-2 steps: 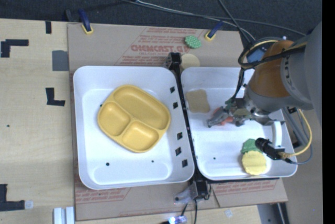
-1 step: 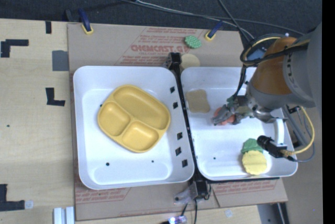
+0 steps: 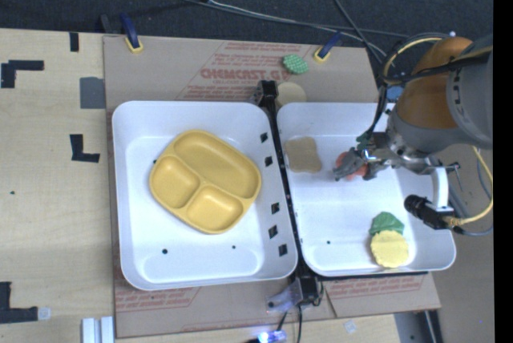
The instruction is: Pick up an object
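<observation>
Arm: the grey arm with its orange band is reaching in from the right and hanging over the right bin.
Gripper: the gripper is sitting low over the upper middle of the right bin, pointing left. A small reddish-orange thing is showing at its tip, but it is too small and blurred to say what it is or whether it is being held.
Tan object: a flat tan piece is lying in the right bin near the divider, just left of the gripper tip and apart from it.
Yellow and green object: a yellow round piece with a green top is resting near the right bin's lower right corner, well apart from the gripper.
Left bin: the left bin is holding a yellow divided plate, lying tilted in its middle.
Divider: a black clamp strip is running between the two bins, standing between the plate and the gripper's side.
Outside the bins: a small green patterned thing is lying on the cardboard sheet above the bins, beside a blue and yellow clip; another such clip is sitting at the cardboard's upper left corner.
Cables: black cables are trailing across the dark floor at the top, and yellow and black cables are looping around the arm at the right.
</observation>
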{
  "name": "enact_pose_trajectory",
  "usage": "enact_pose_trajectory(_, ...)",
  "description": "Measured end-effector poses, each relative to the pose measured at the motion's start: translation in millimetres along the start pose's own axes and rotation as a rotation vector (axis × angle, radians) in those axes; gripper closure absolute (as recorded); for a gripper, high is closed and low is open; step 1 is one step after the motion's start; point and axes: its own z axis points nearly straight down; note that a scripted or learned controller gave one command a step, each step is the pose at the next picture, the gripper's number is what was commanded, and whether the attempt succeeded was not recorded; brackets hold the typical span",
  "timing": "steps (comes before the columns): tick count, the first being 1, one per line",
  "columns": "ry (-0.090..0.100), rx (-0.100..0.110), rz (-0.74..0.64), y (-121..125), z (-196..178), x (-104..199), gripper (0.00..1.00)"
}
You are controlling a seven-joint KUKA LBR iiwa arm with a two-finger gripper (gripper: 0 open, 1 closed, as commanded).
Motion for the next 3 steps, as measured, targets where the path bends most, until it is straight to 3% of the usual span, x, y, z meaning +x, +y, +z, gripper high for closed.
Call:
enact_pose_trajectory(2,-0.002,-0.005,0.000,0.7,-123.6,-9.2,1.00)
enact_pose_trajectory(3,0.001,0.002,-0.005,14.1,-127.5,46.4,1.00)
